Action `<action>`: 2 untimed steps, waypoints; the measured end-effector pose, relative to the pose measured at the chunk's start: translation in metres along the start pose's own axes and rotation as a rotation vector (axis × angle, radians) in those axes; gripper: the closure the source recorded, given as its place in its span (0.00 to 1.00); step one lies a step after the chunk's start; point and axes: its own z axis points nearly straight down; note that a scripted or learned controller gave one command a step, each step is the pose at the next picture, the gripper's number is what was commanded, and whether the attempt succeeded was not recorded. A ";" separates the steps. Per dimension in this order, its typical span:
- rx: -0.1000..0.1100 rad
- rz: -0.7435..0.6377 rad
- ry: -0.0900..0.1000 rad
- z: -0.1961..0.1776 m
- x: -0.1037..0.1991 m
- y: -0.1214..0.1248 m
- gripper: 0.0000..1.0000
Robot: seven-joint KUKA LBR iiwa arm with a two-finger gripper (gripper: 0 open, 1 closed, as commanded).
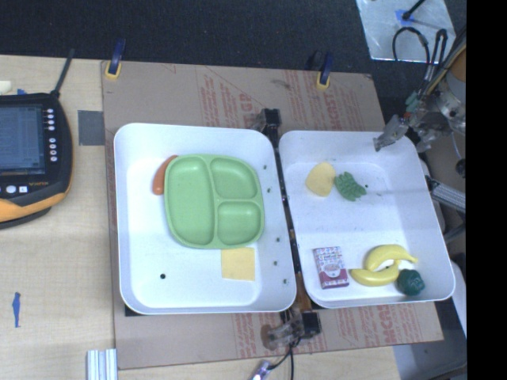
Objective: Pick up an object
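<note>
Though its label print is unreadable, red packet (330,267) lies beside banana (384,264)

Bench top (47,291): pale wood grain, seen on the left side.
Cardboard sheet (206,101): brown, with faded red print, lies flat on the bench; two clamps (116,60) hold its far edge.
Floor (198,14): dark, almost black, beyond the far edge of the bench.
Control pendant (28,157): orange and black with a grey screen, at the left edge of the bench.
Tape (91,127): a grey piece beside the cardboard.
Light: even, soft shadows.
</note>
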 end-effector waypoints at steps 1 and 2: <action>0.007 -0.001 0.002 0.116 0.009 -0.065 0.00; 0.000 0.000 0.001 0.074 0.000 0.007 0.00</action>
